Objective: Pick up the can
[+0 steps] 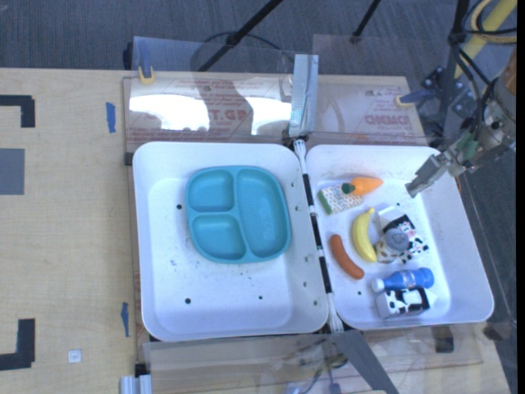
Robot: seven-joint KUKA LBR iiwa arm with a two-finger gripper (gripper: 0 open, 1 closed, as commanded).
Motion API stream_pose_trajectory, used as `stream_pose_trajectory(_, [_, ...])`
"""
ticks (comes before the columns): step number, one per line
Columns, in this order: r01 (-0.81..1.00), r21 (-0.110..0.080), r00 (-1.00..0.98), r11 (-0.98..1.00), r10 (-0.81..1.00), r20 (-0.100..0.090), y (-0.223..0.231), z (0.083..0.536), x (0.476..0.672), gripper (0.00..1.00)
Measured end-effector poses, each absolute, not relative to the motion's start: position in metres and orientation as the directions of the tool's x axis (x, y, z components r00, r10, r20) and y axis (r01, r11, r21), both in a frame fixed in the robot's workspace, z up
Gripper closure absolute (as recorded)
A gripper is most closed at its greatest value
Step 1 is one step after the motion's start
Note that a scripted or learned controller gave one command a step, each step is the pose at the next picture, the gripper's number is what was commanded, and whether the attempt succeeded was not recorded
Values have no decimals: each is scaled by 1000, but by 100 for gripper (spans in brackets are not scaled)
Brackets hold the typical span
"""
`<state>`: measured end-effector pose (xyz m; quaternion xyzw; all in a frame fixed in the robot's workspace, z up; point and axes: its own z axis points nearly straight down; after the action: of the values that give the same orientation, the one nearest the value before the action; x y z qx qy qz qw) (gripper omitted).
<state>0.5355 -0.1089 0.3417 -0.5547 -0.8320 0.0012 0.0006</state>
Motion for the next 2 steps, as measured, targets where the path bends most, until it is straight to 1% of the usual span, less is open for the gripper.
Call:
stream_pose_trajectory(1, [718,-3,-696,696,718,5,-127,223,512,0])
stream_pose_trajectory(2, [417,1,-909,909,417,-1,-102,313,485,0])
